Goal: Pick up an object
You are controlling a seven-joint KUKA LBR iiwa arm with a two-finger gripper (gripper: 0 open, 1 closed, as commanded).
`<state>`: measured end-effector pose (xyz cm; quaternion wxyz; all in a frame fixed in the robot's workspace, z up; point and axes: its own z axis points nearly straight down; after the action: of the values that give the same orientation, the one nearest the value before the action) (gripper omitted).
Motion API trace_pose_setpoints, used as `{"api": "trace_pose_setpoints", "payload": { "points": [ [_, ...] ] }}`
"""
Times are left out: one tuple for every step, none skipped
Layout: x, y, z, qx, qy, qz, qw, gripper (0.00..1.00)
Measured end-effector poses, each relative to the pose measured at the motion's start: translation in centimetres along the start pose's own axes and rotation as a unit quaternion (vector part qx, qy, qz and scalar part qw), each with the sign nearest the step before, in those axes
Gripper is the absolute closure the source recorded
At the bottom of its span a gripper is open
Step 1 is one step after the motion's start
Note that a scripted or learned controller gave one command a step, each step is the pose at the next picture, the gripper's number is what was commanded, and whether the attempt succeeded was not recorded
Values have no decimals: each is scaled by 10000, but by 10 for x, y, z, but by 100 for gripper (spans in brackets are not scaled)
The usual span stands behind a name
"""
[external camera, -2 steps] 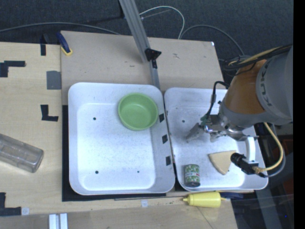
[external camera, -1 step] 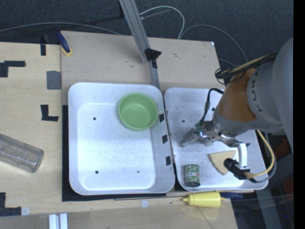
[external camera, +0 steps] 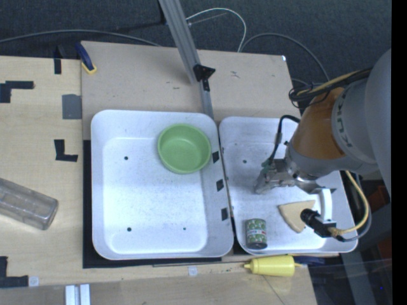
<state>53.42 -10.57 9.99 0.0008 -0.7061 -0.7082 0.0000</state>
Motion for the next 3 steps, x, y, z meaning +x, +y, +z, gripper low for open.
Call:
{"api": "trace_pose_setpoints", "payload": {
  "points": [
    [-3,7,-45,-16,-9,9,10000,100],
    [-7,2,-89,-19,-9,10,10000,100],
    [-6,3,-141,-30,-12,6,10000,100]
  ]
}}
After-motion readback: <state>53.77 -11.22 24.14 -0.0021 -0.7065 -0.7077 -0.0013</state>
